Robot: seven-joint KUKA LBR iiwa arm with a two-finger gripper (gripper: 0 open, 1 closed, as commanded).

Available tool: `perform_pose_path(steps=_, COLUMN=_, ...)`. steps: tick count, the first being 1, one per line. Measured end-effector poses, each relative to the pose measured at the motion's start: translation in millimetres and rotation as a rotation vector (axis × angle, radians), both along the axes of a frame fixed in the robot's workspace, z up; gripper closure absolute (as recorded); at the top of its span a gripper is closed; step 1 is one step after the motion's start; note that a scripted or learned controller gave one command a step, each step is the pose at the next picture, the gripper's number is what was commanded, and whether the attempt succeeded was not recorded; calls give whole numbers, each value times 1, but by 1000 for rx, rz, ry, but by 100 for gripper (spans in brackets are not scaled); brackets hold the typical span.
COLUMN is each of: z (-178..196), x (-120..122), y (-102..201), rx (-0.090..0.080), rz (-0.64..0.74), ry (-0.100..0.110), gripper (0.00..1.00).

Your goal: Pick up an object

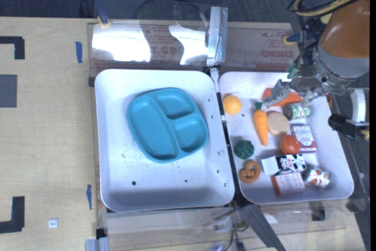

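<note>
Pale wooden bench (pixel 41 138), two white bins, blue tray (pixel 167 123) far left of claw (pixel 288 93). Claw low in right bin (pixel 343 176); open or shut, impossible to tell. Carrot (pixel 261 126) just below-left, orange ball (pixel 232 104) further left. Best lowered squarely over one lone item, away from the crowded packets.

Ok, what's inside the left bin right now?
The left bin holds a blue divided plate, lying flat with three compartments and nothing in them. A few dark specks dot the bin floor around it. Whatever is beneath the plate is covered.
</note>
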State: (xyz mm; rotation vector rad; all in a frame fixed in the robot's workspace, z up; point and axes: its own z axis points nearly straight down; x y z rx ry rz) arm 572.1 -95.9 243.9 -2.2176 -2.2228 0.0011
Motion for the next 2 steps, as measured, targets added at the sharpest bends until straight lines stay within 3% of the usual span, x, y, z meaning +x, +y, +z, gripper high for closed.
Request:
perform_pose_path(steps=1, z=-124, x=-21, y=-27, rx=2, rz=412, ry=2, gripper=0)
perform_pose_path(steps=2, z=-151, x=17, y=-35, rx=-10, rz=567, ry=-19, gripper=0)
